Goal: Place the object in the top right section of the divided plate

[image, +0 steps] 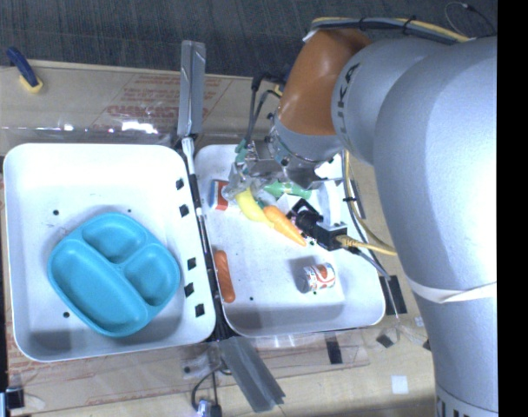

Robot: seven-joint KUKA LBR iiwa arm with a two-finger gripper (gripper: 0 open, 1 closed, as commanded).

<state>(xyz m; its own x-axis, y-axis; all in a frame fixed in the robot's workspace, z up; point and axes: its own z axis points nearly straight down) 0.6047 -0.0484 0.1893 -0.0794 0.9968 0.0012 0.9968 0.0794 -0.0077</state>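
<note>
Toward the tabletop's right edge, right bin [359, 307] | end effector [262, 174] over banana [249, 206] and carrot [284, 224] (grip unreadable) | light, rigid toys; pinch mid-body | blue divided plate [114, 272] in left bin [29, 233]

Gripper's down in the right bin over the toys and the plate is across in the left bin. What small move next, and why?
Probably settle the gripper onto the banana just under it and try closing. The arm hides its tip, so a grasp can't be confirmed, and the carrot lies against the banana. The blue plate has nothing in its sections, so no carry yet.
</note>
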